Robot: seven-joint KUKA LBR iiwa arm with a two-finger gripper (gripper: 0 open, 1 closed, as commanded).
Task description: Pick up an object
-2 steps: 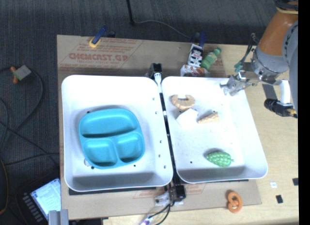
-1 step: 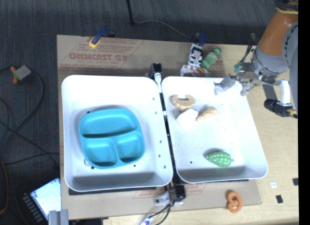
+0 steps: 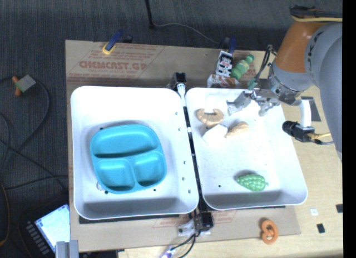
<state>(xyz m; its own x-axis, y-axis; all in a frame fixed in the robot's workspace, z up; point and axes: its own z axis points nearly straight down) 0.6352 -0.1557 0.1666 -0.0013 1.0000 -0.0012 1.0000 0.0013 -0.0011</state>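
Right now the grey arm with the orange band (image 3: 295, 43) reaches in from 3 o'clock, and its metal jaws hang over the top edge of the right white bin (image 3: 289, 168), at about 1 o'clock in that bin. I cannot tell if the jaws are apart or together, because they look small and blurry from up here, and nothing shows between them. The things to pick up lie in the right bin. A curled tan pretzel-shaped toy (image 3: 210, 117) sits at 11 o'clock in the bin, a small tan bread-like piece (image 3: 238, 129) lies just beside it, and a flat white piece (image 3: 214, 133) touches them both. A bumpy green toy like a bunch of grapes (image 3: 251, 182) rests alone at 5 o'clock, well apart from the rest. The left white bin (image 3: 83, 151) holds a blue plastic tray with three sections (image 3: 128, 158). A few things could go wrong, I think. The tan and white pieces are crowded together, so the jaws might push one away or pinch two at once. The jaws are also near the bin wall, so they could bump it on the way down. The round green toy might roll out of a grip.
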